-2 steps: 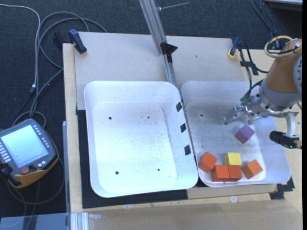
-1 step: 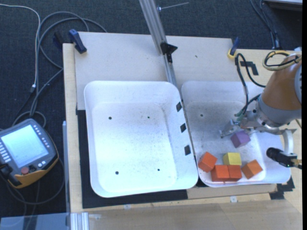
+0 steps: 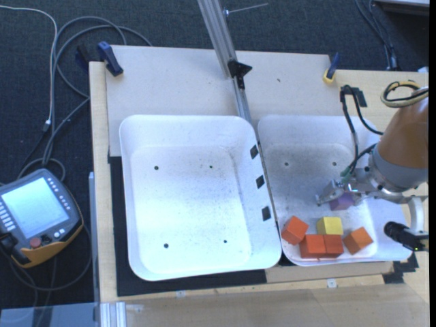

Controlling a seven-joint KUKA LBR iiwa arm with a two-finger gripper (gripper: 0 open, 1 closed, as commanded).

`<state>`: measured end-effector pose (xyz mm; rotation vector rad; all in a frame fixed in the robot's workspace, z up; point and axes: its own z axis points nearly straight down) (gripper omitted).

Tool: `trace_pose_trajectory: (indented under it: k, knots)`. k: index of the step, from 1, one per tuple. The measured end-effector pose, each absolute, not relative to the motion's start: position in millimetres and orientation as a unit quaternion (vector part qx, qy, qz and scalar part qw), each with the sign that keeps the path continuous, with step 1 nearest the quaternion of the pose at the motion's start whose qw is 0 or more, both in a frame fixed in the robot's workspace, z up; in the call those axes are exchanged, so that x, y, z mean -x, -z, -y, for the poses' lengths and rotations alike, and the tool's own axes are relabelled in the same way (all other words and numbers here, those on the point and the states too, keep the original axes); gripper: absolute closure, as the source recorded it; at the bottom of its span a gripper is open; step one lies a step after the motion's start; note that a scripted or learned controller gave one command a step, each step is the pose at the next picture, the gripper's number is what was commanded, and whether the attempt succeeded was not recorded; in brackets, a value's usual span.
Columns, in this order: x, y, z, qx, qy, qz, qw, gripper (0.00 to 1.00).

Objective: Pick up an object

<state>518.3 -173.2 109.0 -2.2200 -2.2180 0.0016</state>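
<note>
While I read the camera view, I log one arm reaching in from the right, its two-finger metal gripper (image 3: 335,195) low over the right-hand shallow white plastic bin (image 3: 300,142), towards that bin's right side.

Item: small purple block (image 3: 345,199), just at the gripper tip, seemingly touching it; I cannot tell whether it sits between the fingers or beside them, nor whether they are parted or closed.

Item: cluster of blocks along the same bin's near edge, namely an orange cube (image 3: 294,229), a red-orange block (image 3: 322,245), a yellow cube (image 3: 330,225) and a second orange cube (image 3: 358,240).

Relation governing the next move, as I judge it: the purple block lies directly at the tip, while the cluster lies from the tip towards the near edge, yellow cube closest.

Item: left-hand shallow white bin (image 3: 191,196), speckled floor.
</note>
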Motion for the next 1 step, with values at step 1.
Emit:
trace_pose_trajectory:
  k: [1]
  knots:
    - [-520.3,-119.2,172.6,0.707,0.0011,0.707,0.0,1.0]
